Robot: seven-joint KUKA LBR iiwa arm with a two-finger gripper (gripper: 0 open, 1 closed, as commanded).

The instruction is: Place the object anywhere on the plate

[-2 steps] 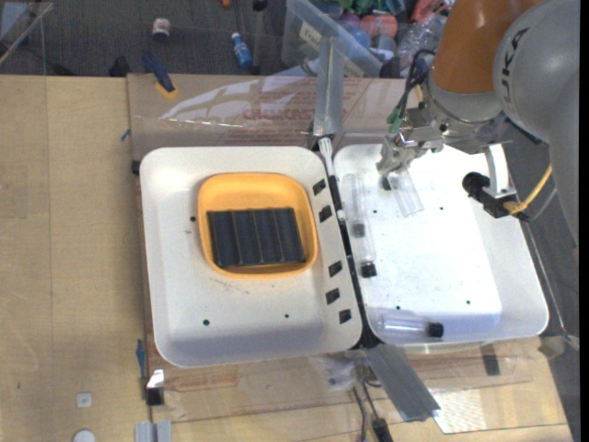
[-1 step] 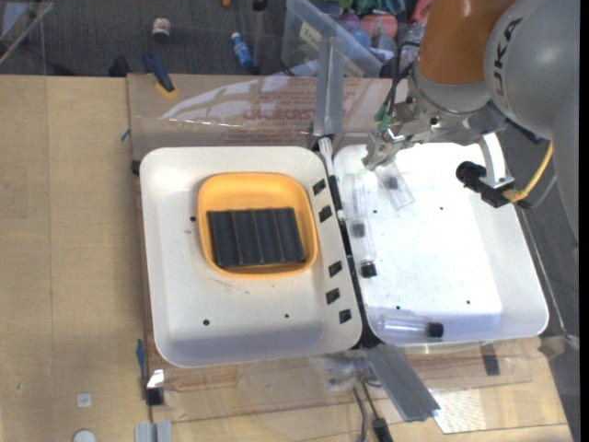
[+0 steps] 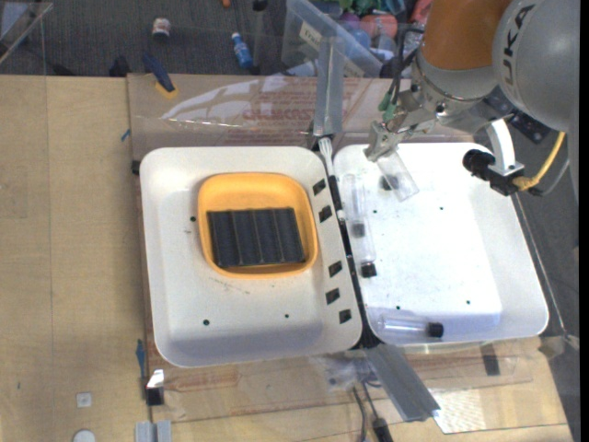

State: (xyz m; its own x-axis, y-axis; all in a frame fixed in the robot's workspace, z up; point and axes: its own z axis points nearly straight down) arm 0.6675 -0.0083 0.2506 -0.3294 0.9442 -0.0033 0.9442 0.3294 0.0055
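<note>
Camera view: gripper (image 3: 391, 150) seen over right bin (image 3: 479, 247), upper-left part. Small dark object (image 3: 391, 182) lies just below jaws. Jaw state cannot be told. Plate (image 3: 258, 224) lies leftward, in left bin (image 3: 184, 320).

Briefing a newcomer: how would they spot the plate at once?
Look at the left one of the two shallow white bins. In its middle lies the squarish orange plate with rounded corners, bearing a dark ribbed rectangular slab. Nothing else in either bin is orange.
</note>
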